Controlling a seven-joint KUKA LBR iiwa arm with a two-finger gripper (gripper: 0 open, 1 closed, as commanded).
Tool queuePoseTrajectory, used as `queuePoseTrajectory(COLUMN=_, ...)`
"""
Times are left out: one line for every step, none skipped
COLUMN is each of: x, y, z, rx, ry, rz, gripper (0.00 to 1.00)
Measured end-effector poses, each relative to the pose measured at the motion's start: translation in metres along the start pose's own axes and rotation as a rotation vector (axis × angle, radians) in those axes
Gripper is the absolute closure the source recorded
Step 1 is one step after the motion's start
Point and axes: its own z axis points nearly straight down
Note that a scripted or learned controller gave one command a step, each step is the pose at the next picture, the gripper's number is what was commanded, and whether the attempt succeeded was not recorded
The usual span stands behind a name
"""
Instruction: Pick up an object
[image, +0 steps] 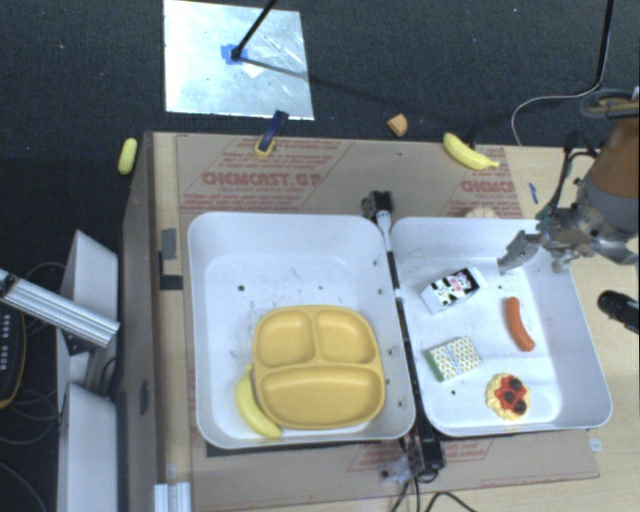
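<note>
The right bin (575, 330) holds a black-and-white carton (450, 290), an orange sausage (518, 323), a green patterned box (455, 357) and a small toy pizza (508, 395). My gripper (538, 254) hangs over the bin's far right corner, above and to the right of the carton and beyond the sausage. Its fingers (514, 251) stand apart and hold nothing. In the left bin (290, 250) a yellow divided plate (318, 365) lies with a banana (255, 405) at its near left edge.
On the cardboard bench beyond the bins lie a banana (468, 152), an orange bit (398, 124) and a blue-yellow clip (270, 132). A yellow piece (127, 155) lies off the bench's left corner. A foil sheet (240, 60) is on the floor behind.
</note>
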Motion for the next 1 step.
queuePoseTrajectory(x=-0.0288, y=-0.0092, z=0.0788, rx=0.002, ry=0.000, rz=0.002, gripper=0.00)
